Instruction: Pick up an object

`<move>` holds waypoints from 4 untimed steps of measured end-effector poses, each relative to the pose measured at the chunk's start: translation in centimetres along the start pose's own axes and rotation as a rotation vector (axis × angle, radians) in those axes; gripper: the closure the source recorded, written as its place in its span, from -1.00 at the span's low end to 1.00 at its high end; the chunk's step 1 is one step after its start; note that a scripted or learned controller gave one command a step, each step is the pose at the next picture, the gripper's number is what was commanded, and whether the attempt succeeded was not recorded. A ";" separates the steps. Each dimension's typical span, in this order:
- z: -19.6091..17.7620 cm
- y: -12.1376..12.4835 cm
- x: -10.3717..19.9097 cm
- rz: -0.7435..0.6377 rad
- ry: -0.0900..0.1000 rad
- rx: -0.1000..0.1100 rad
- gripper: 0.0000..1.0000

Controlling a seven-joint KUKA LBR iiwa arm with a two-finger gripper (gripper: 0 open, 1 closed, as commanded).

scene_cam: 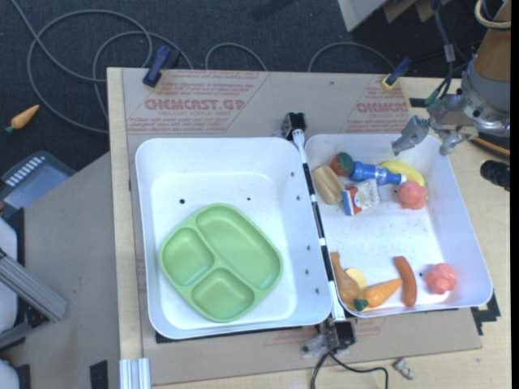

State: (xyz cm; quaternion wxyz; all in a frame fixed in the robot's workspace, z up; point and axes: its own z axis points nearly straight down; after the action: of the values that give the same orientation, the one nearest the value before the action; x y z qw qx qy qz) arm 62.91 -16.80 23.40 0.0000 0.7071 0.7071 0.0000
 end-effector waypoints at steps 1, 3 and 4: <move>13.1 1.7 -3.7 -0.001 -0.003 -0.015 -1.00; 15.0 -15.1 -0.1 0.001 0.001 0.002 -1.00; 14.0 -15.0 0.0 0.002 0.000 0.000 1.00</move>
State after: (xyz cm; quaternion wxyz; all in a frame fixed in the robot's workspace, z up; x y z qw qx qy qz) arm 47.89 -16.84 9.39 0.0000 0.7077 0.7065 0.0002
